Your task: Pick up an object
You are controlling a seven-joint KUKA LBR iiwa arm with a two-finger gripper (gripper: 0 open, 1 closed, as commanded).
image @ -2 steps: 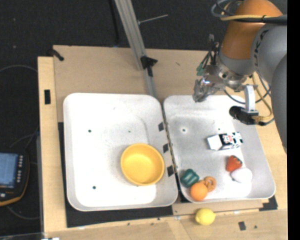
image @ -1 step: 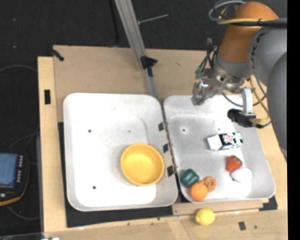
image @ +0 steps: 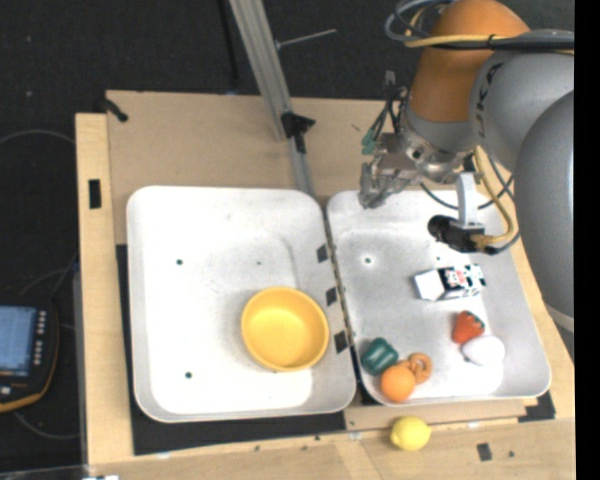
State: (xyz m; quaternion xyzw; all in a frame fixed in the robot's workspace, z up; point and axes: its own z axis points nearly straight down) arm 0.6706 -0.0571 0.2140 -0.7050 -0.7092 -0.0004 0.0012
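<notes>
We hang our gripper (image: 378,180) over the right bin's (image: 380,238) far-left corner, well apart from the orange (image: 398,383) and toy car (image: 448,282) nearer us; whether it is spread, we cannot tell.

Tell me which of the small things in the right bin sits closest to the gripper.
The white toy vehicle. It lies mid-bin, nearer the gripper than the orange fruit, green block and white ball along the near edge.

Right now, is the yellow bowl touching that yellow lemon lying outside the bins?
Apart. The camera view shows the yellow bowl inside the left bin, while the lemon lies on the bench below the right bin, with a bin rim between them.
</notes>
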